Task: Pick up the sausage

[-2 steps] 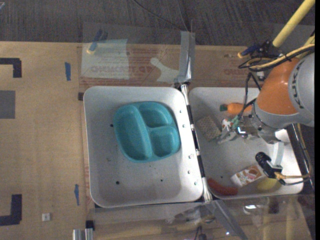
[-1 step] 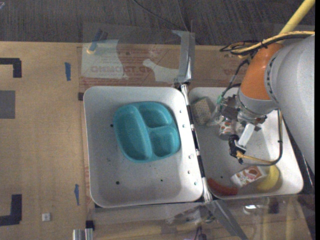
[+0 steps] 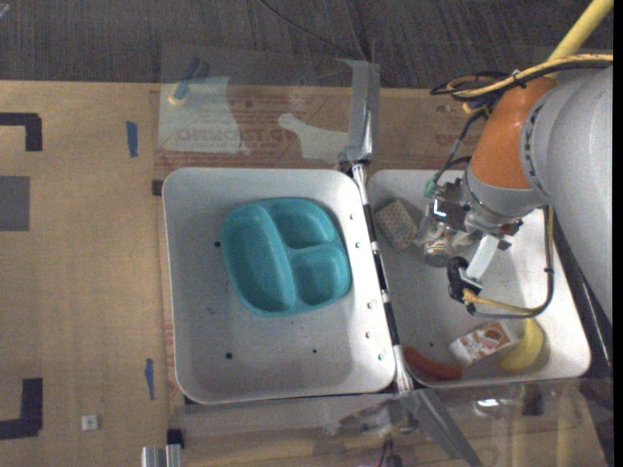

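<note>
The sausage (image 3: 431,363) is a short reddish-brown link lying in the right bin (image 3: 565,261), near its front left corner. My gripper (image 3: 440,239) hangs over the upper left part of that bin, well behind the sausage and apart from it. The grey wrist with its orange band (image 3: 501,144) covers much of the gripper from above.
A teal divided plate (image 3: 286,255) sits in the left bin (image 3: 195,339). In the right bin lie a brown textured block (image 3: 395,222) just left of the gripper, a red and white packet (image 3: 482,341), and a yellow banana (image 3: 526,348) at the front right. Cables loop below the wrist.
</note>
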Controlling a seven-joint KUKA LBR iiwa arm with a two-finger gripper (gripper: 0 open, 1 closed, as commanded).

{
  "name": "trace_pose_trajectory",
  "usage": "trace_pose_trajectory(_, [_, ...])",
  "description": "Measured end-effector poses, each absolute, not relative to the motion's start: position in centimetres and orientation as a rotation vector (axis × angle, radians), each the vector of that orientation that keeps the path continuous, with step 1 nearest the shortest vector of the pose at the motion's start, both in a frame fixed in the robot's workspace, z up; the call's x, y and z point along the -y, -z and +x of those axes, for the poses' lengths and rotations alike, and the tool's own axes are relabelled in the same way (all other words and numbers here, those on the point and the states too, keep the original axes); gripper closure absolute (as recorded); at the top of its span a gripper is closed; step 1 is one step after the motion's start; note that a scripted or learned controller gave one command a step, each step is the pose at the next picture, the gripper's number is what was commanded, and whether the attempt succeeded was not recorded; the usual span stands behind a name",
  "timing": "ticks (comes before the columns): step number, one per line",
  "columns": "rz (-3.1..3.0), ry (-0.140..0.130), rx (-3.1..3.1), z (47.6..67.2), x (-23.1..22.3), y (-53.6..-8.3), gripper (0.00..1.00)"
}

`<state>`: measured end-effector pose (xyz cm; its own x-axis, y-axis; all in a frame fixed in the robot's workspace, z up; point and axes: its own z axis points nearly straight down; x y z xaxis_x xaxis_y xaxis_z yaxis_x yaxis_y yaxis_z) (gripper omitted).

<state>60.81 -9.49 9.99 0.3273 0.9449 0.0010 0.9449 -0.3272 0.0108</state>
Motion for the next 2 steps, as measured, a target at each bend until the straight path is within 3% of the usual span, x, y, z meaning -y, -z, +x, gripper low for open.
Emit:
trace_pose_trajectory(1, [2.461, 0.002, -1.955, 58.93, 9.26, -13.09, 1.0])
trace_pose_trajectory(2, [2.46, 0.002, -1.956, 58.93, 9.23, -13.09, 0.0])
